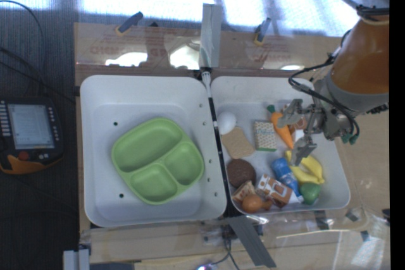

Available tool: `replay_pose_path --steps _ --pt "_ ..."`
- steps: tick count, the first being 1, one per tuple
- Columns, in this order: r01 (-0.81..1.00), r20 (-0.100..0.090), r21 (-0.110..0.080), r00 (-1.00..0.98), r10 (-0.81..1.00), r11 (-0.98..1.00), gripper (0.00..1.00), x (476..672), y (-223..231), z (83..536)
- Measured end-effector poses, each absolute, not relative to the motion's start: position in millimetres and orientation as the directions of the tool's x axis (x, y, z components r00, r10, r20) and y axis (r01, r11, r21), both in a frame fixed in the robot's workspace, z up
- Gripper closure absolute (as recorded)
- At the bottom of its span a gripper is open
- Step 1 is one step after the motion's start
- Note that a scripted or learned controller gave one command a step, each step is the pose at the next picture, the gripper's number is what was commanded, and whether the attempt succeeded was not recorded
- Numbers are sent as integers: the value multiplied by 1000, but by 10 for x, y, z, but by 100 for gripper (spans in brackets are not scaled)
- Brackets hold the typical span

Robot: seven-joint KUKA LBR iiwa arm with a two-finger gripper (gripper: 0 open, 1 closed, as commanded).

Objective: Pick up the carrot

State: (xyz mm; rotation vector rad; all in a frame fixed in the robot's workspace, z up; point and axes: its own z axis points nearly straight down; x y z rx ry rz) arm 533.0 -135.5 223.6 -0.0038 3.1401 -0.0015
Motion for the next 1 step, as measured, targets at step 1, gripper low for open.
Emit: replay_pose_path --steps 1 --pt "17 -21 -6 -1000 17 1000 0 5721 -1506 1072"
